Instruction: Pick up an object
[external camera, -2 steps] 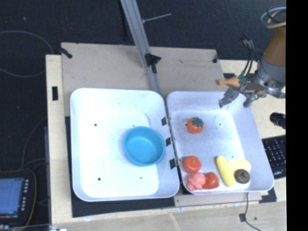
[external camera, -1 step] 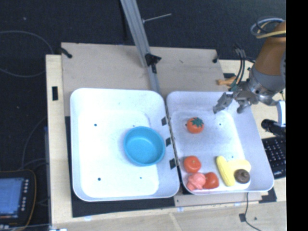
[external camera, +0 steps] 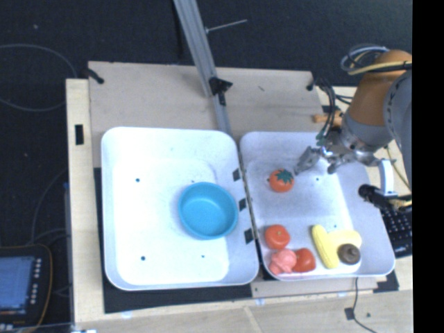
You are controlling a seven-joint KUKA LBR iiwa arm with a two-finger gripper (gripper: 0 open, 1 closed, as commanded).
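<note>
Counter (external camera: 166, 96): a pale wooden board set on dark floor, carrying both bins; a slanted metal pole (external camera: 198, 44) rises from its back edge.
Left bin (external camera: 132, 151): white and shallow, with a blue bowl (external camera: 207, 210) sitting toward its right side, well apart from me.
Right bin (external camera: 326, 200): white, and this is where I am working; every candidate object lies in it.
My arm (external camera: 371, 113): grey with the orange band, reaching in from the right over the bin's far corner.
My fingers (external camera: 320, 158): spread apart and bare, nothing between them, hanging just right of the nearest toy.
Nearest target: an orange-red tomato (external camera: 281, 180) with a green top, alone in the upper middle of the right bin, close to my fingers but not touching.
Front cluster: a second red tomato (external camera: 277, 237), a pink piece (external camera: 283, 261) touching a small red piece (external camera: 304, 259), and a yellow piece (external camera: 326, 245) beside a brown-ended one (external camera: 348, 252), all along the near wall.
Progress: as I judge it, nothing is lifted yet; I am in the approach, and the descent, close and lift all remain.
Room: a keyboard (external camera: 397, 227) lies at the right, a small screen (external camera: 21, 283) sits at lower left, and cables trail over the floor.
</note>
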